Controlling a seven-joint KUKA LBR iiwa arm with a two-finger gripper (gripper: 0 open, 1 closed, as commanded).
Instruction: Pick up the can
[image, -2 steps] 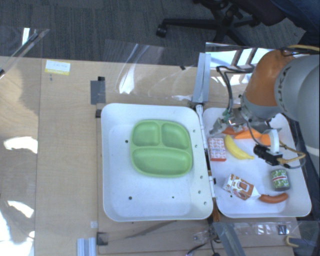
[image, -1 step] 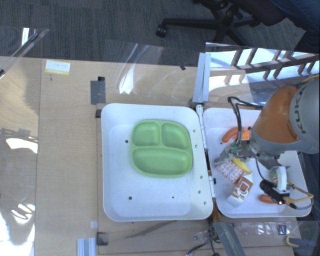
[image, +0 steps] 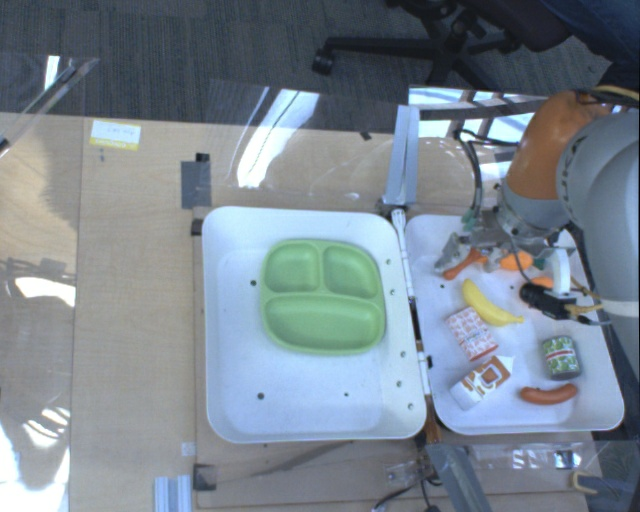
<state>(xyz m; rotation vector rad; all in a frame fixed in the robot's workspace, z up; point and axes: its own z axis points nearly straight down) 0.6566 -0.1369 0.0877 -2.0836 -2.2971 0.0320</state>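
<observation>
The can (image: 560, 357) is small, with a green label and a dark top. It stands in the right bin (image: 600, 415), close to that bin's right wall. My gripper (image: 470, 246) hangs low over the far left part of the same bin, right above an orange carrot (image: 460, 267). The can is well apart from the gripper, toward the front right, and nothing touches it.
Around the can in the right bin lie a banana (image: 490, 305), a red-and-white packet (image: 470, 334), a small carton (image: 482, 381), a reddish sausage (image: 548, 394) and an orange piece (image: 515, 262). In the left bin (image: 230, 400) rests a green divided plate (image: 323, 297).
</observation>
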